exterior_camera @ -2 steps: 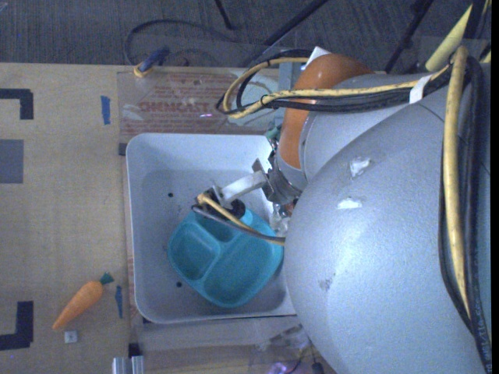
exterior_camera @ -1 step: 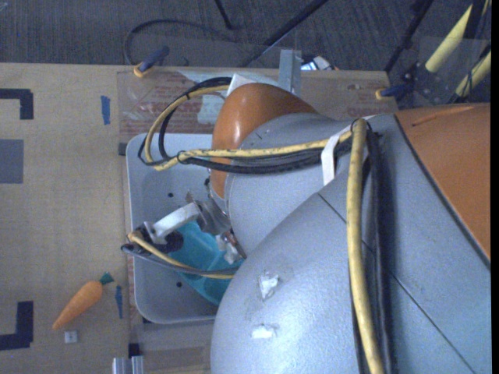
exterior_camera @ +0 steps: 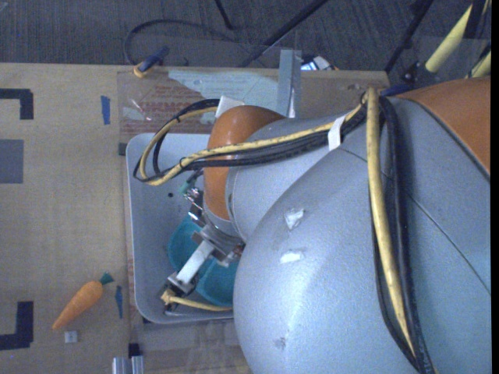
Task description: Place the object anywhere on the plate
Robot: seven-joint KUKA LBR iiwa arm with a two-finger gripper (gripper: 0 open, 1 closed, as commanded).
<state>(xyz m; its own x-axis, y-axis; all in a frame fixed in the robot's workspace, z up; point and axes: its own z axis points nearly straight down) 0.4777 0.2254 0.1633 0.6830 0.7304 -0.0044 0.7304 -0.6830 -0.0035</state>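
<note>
A teal plate point(exterior_camera: 182, 248) lies in the near part of the left white bin point(exterior_camera: 148, 216), partly covered by the arm. My gripper point(exterior_camera: 196, 207) hangs over the bin just above the plate's far edge, and the grey wrist with its orange band hides most of it. No object can be made out at the gripper. A toy carrot point(exterior_camera: 78, 304), orange with a green top, lies on the wooden bench outside the bin, to its lower left.
The big grey arm point(exterior_camera: 351, 240) covers the right half of the view, including the second bin. Yellow and black cables point(exterior_camera: 168, 142) loop over the far part of the left bin. Blue tape strips point(exterior_camera: 105, 109) mark the bench at left.
</note>
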